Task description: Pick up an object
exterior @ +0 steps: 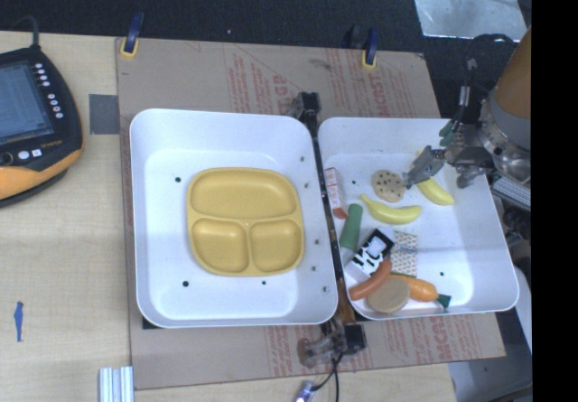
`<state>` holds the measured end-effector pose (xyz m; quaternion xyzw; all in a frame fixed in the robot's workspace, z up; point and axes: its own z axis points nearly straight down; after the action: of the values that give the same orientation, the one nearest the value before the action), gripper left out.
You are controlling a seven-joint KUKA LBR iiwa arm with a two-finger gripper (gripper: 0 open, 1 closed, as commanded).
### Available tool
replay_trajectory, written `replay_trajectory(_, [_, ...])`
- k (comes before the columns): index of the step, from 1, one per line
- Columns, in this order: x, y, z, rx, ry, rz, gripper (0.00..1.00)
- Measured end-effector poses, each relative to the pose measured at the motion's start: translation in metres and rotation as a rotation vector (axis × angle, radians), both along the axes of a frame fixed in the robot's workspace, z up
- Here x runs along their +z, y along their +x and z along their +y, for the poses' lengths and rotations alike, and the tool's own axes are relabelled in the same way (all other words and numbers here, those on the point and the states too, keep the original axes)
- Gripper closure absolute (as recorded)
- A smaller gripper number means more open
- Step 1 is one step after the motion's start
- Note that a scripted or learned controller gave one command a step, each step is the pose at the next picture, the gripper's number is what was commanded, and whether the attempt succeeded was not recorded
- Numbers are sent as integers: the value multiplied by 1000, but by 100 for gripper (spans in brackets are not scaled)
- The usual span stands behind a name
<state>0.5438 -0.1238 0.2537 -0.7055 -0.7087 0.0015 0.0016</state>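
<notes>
— While we go from the left, what do you count?
— One black and orange handset (32,125) on the wooden worktop (54,247), then two shallow white bins. The left bin (158,292) holds one smooth yellow tray (245,219) with three compartments.
— And the right bin (479,274)?
— One green cylinder (350,226), one black-and-white card (371,251), one sausage (371,279), one carrot (419,288), one round speckled cookie (387,182), and two curved yellow bananas (391,211) (437,192).
— The gripper (440,170)?
— At the far right, fingers spread, hovering just above the smaller banana, clasping nothing.
</notes>
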Motion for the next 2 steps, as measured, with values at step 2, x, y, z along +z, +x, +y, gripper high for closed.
replay_trajectory(2, [-163,64,-17,1,-1,4,0])
